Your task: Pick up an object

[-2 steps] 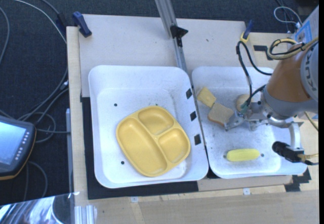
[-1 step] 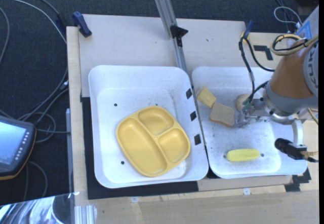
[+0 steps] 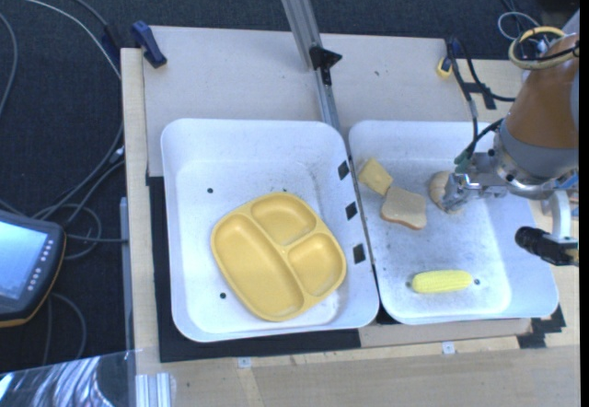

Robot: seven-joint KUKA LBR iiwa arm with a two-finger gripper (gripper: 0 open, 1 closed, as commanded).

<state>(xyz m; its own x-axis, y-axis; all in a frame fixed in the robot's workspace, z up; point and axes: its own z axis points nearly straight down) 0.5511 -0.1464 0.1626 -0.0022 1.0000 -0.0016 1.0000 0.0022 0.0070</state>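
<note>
Two bins: left (image 3: 184,212) holds a yellow tray (image 3: 278,254); right (image 3: 515,304) bread (image 3: 404,208), corn (image 3: 442,282); fingers' (image 3: 453,196) state unclear.

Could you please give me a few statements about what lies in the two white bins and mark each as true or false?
1. The yellow three-compartment plastic plate lies in the left white bin. True.
2. The yellow toy corn cob lies on the plate. False: it lies in the right white bin, near its front edge.
3. The tan toy bread slice lies in the right bin. True.
4. The claw hangs over the left bin. False: it is over the right bin.
</note>
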